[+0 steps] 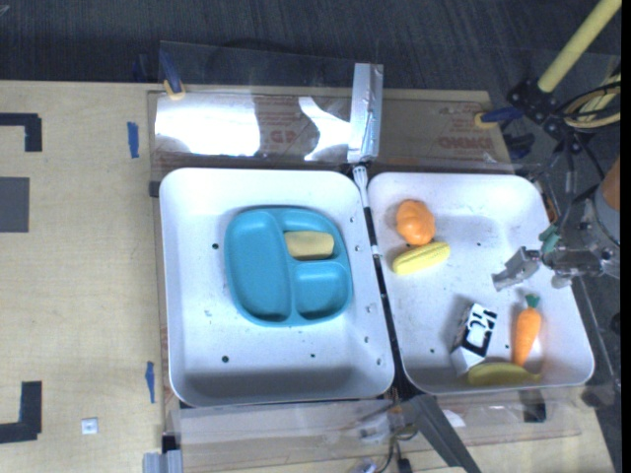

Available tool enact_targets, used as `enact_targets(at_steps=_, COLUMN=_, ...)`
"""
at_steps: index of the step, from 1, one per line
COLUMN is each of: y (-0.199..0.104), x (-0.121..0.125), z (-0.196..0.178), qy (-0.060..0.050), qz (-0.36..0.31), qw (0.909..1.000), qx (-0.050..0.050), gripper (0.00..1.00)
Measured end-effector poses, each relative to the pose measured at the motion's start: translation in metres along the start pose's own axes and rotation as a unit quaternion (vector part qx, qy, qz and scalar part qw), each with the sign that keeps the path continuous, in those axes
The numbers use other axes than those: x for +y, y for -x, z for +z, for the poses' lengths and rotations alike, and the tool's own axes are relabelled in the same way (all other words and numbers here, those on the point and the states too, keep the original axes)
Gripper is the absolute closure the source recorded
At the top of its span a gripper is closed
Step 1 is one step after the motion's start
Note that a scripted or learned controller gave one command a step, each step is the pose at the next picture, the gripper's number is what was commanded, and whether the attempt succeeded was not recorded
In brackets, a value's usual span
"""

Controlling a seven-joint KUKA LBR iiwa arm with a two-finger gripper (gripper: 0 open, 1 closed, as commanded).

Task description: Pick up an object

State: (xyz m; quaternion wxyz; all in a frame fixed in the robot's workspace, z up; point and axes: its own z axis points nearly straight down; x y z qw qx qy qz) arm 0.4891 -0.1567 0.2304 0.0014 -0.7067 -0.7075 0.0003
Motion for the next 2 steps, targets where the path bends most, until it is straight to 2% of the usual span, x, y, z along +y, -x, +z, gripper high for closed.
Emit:
enact_targets(at_steps=1, y=0.058, x=-0.004, z=0.085, qy=-0.002, qz=-0.072, qw=0.9974, qx=0.000, gripper=0.00)
enact_targets(at_steps=2, y=0.060, x=0.000, z=0.124, qy=0.009, qz=-0.076, qw=0.9971, qx=0.000, gripper=0.00)
